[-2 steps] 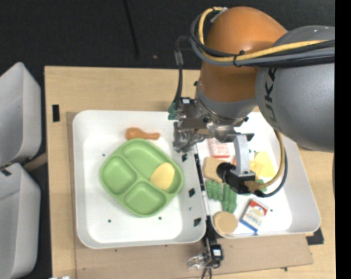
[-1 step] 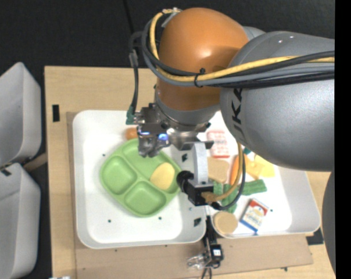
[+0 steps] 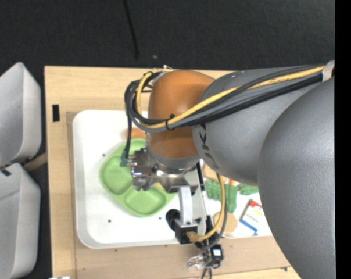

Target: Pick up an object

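Observation:
A green, lobed plastic object [image 3: 129, 185] lies in the white bin [image 3: 91, 214], toward its middle. The arm's orange band and wrist [image 3: 172, 121] hang directly over the object's right side and cover part of it. The gripper sits under the wrist at about [image 3: 142, 176], down among the green lobes, mostly hidden by the arm. A green piece [image 3: 242, 193] and a white card with blue and red marks [image 3: 252, 214] lie to the right, partly under the arm.
The bin's left and front areas show bare white floor. The grey arm body [image 3: 280, 156] covers the right side of the view. Cables and a small connector [image 3: 201, 254] dangle near the bin's front edge. White padded shapes [image 3: 10, 132] stand at far left.

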Controlling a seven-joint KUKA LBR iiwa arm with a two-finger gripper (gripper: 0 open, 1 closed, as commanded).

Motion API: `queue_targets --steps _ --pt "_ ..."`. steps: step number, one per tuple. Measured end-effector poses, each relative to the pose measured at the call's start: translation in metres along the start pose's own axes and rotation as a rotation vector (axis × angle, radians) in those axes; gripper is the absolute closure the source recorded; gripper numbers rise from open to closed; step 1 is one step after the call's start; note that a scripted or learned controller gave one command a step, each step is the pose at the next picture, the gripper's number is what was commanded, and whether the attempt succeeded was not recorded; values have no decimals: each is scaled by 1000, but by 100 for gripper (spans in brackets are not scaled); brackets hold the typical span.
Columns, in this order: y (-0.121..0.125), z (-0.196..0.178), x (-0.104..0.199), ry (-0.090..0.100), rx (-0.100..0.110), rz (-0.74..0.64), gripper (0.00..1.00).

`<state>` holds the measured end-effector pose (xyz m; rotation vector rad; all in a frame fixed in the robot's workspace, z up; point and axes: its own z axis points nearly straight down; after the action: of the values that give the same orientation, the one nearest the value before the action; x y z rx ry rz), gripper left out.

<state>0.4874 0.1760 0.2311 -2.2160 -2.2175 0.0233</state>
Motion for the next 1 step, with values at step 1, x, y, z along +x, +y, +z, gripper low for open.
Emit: queue_targets --steps 1 --pt "2 110 48 4 -3 -4 100"
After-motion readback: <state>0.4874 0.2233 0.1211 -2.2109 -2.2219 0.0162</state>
